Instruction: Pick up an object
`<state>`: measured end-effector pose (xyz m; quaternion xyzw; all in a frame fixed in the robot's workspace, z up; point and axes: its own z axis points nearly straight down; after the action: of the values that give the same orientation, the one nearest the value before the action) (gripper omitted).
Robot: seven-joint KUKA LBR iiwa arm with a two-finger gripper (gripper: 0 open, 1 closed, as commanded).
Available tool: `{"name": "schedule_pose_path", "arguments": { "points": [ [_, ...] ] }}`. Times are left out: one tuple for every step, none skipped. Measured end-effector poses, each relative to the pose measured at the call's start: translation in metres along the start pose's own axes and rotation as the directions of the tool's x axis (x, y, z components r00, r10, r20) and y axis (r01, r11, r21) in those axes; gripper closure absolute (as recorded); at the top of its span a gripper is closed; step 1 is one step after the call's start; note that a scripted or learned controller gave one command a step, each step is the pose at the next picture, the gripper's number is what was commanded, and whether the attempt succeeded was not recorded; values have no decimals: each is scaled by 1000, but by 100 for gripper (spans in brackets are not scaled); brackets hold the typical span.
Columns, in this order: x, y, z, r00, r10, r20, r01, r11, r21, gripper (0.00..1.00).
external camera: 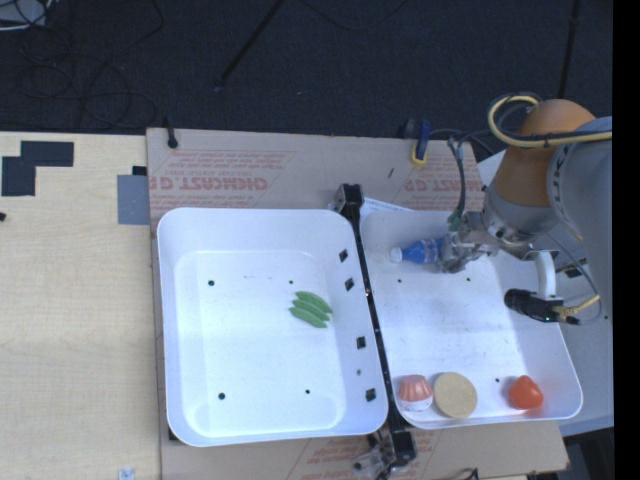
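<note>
**Arm low over the bottle in the right bin**

The jaws (462, 253) sat at the upper part of the right bin (560, 368), right against a small clear bottle (422, 252) with a blue label and white cap. The bottle lay on its side, cap pointing to nine o'clock, its far end at the jaws. Whether the jaws were apart, together or clamped on it could not be told.

Along the bin's six o'clock edge lay a pink and white round thing (415, 392), a tan disc (455, 395) touching it, and a red ball (524, 393) well apart toward three o'clock. Nothing lay between these and the bottle.

The left bin (200, 268) held a green pod-like thing (311, 309) near its middle. Both bins rested on cardboard (250, 173) over a pale wooden table (70, 318), with dark floor and cables at twelve o'clock.
</note>
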<state>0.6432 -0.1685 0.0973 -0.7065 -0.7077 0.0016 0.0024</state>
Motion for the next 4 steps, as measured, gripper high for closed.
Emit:
{"name": "schedule_pose_path", "arguments": {
  "points": [
    [32,2,-147,1000,-2,2,2,1000,-18,100],
    [85,-9,-145,1000,-2,-1,2,1000,-3,100],
    [149,-5,-182,1000,-4,-1,4,1000,-7,100],
    [224,1,-254,1000,-6,-2,6,1000,-12,100]
  ]
}}
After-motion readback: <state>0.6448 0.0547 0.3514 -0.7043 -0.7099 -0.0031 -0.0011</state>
